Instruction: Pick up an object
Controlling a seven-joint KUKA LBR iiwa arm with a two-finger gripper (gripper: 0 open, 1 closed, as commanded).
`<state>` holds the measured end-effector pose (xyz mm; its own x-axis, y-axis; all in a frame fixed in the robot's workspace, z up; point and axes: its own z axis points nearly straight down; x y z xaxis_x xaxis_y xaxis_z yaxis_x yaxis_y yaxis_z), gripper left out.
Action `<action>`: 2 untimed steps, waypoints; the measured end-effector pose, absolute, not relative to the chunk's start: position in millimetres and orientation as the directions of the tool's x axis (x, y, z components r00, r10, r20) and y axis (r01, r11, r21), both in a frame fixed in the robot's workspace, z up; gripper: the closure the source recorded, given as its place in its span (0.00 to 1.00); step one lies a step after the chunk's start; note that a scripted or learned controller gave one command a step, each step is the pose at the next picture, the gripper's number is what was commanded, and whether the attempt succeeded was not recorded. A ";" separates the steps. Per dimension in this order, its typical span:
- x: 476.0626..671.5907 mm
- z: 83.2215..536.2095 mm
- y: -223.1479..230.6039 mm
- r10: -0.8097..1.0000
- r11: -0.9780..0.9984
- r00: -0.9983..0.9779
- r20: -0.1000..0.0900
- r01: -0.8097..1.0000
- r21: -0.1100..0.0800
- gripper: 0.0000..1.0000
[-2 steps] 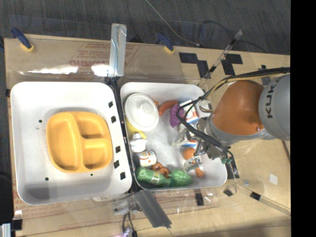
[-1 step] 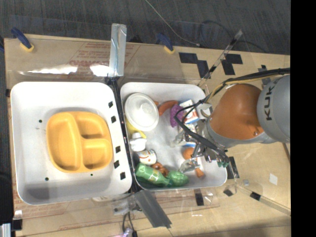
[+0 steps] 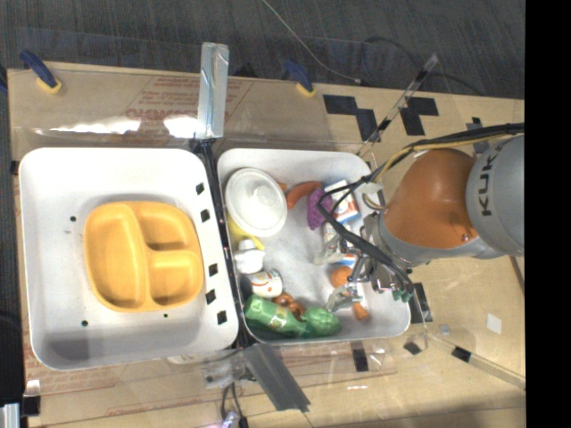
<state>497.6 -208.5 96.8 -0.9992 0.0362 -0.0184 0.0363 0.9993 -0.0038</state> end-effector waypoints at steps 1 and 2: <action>488.0 100.3 -188.3 0.085 0.996 -0.996 -0.037 0.085 -0.008 0.00; 486.9 109.0 -186.5 0.076 0.997 -0.997 -0.026 0.076 -0.005 1.00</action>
<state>486.9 -186.5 109.0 -0.9967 0.0762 -0.0265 0.0764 0.9971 -0.0055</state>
